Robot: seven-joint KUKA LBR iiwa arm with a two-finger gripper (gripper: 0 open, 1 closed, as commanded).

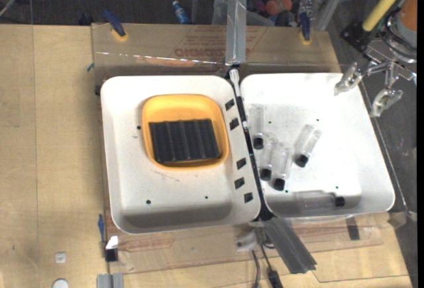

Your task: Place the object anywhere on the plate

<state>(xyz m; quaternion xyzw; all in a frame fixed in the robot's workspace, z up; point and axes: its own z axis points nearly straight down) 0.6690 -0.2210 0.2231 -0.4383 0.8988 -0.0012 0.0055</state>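
Even, fairly bright overhead light. The white bins (371, 181) glare slightly, washing out detail. Shadows are soft and short. Upper frame is dimmer, and the whole picture is mildly grainy.

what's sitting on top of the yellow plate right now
A dark ribbed block lies flat on the yellow plate, covering its middle. The plate surface beneath it is hidden; just the rim shows around it.

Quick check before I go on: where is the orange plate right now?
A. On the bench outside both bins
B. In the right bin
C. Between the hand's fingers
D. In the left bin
D: the orange plate lies flat in the left bin, with a dark ridged insert on it.
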